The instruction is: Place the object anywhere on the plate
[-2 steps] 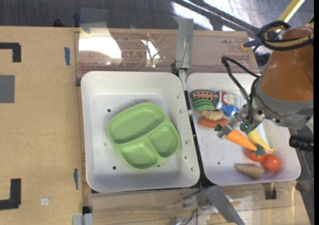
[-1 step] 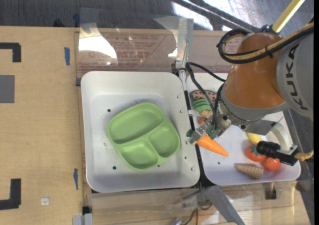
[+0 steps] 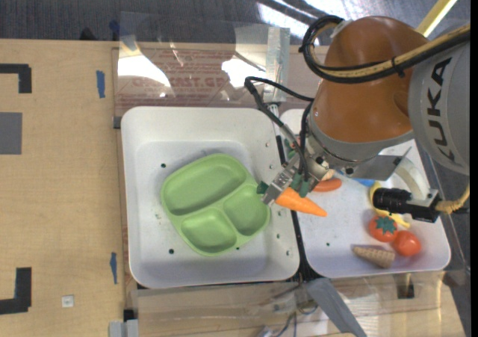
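A green plate (image 3: pixel 211 203) with three compartments lies tilted in the left white bin (image 3: pixel 142 178). My gripper (image 3: pixel 287 187) hangs over the rim between the two bins, just off the plate's right edge. It is shut on the thick end of an orange carrot (image 3: pixel 302 203). The carrot's green top points toward the plate and its tip points right, over the right bin (image 3: pixel 336 242). The arm's large orange and grey wrist hides the back of the right bin.
In the right bin lie a small orange piece (image 3: pixel 327 185) behind the carrot, two red tomato-like toys (image 3: pixel 383 228) (image 3: pixel 407 243) and a tan cone (image 3: pixel 374 255) near the front right. Cardboard covers the bench to the left.
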